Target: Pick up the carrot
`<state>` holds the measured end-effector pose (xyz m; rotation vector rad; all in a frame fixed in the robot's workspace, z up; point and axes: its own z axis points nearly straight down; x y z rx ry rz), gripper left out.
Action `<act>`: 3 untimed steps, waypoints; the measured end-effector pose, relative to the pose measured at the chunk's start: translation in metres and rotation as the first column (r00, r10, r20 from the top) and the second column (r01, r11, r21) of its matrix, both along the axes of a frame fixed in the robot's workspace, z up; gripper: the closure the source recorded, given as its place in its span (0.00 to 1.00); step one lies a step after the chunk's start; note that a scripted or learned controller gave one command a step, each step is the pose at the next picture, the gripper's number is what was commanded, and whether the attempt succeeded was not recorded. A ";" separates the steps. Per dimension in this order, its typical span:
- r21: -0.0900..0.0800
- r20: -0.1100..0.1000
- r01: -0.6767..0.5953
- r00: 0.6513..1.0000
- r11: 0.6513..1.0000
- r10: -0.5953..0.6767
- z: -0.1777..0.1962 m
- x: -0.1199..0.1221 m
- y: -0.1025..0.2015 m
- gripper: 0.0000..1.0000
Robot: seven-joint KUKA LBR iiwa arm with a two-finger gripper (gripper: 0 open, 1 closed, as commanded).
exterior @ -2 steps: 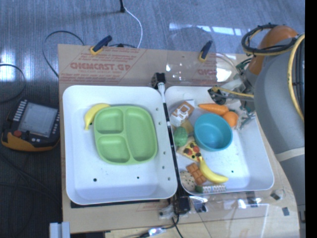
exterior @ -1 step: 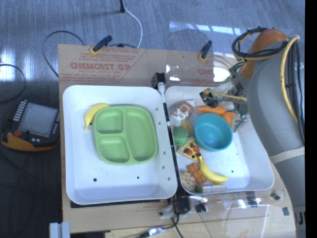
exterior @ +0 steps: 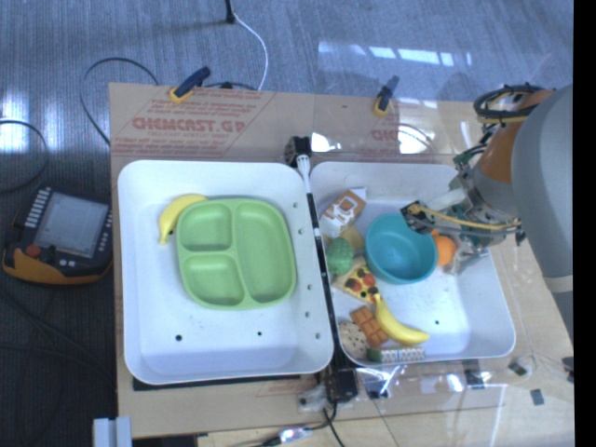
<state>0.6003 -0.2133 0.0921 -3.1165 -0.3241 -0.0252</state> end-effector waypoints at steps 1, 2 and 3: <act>0.003 0.006 -0.013 1.000 1.000 0.013 0.001 -0.045 -0.001 0.00; -0.006 -0.023 -0.033 0.999 0.999 0.033 0.032 -0.118 0.031 0.00; 0.017 -0.033 0.008 0.999 1.000 -0.007 -0.003 -0.059 -0.004 0.00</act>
